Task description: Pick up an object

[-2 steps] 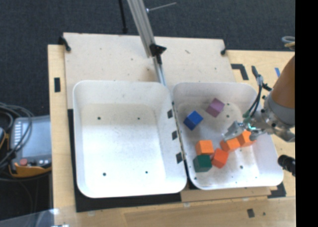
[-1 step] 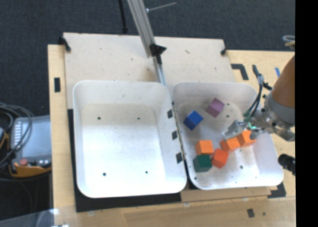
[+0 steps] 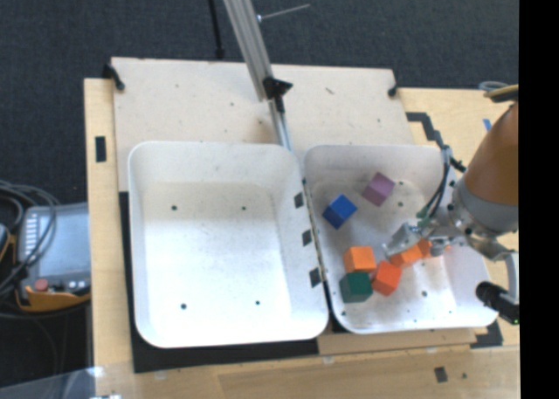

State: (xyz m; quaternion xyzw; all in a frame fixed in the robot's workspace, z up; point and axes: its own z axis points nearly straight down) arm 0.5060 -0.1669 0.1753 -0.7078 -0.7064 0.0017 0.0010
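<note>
The right bin (image 3: 397, 154) holds several small blocks: a purple one (image 3: 379, 188), a blue one (image 3: 340, 210), an orange cube (image 3: 359, 258), a green one (image 3: 355, 286) and a red-orange one (image 3: 387, 278). The last three sit close together near the bin's front. My gripper (image 3: 409, 244) reaches in from the right and hangs low over the bin, just right of that cluster. An orange piece (image 3: 411, 255) lies right at its tip; whether it is gripped is unclear. The arm's orange band (image 3: 496, 161) covers the bin's right side.
The left bin (image 3: 140, 214) stands beside the right one, sharing a middle wall. A slanted metal pole (image 3: 249, 30) rises from behind the bins. A beige board lies at the back, and cables and a pendant sit off the bench's left side.
</note>
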